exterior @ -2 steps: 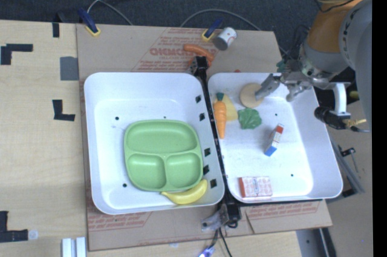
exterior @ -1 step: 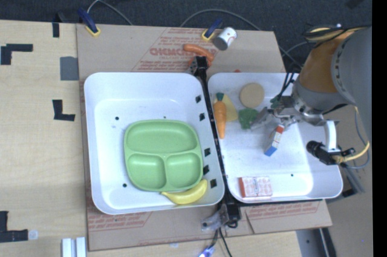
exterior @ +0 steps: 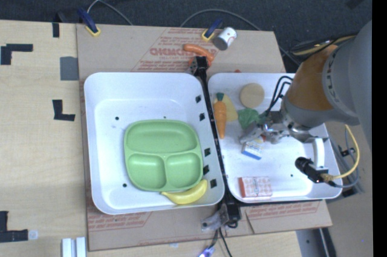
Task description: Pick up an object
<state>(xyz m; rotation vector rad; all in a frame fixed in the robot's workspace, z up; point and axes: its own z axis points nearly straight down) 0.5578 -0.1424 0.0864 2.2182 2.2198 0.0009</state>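
In the right bin (exterior: pixel 284 189) lie a toy carrot (exterior: pixel 220 115), a round tan disc (exterior: pixel 252 94), a green leafy toy (exterior: pixel 248 118), a small blue and white packet (exterior: pixel 251 151) and a flat pink and white box (exterior: pixel 256 187). My gripper (exterior: pixel 266 130) reaches in from the right and hangs low over the middle of this bin, right beside the green toy and just above the blue packet. Grey metal parts hide the tips.
The left bin (exterior: pixel 109 104) holds a green divided plate (exterior: pixel 163 154) and a yellow banana (exterior: pixel 187 193) at its front edge. Clamps (exterior: pixel 211 32) and an orange tool (exterior: pixel 198 50) sit on the cardboard behind the bins. Cables (exterior: pixel 347 159) loop at the right.
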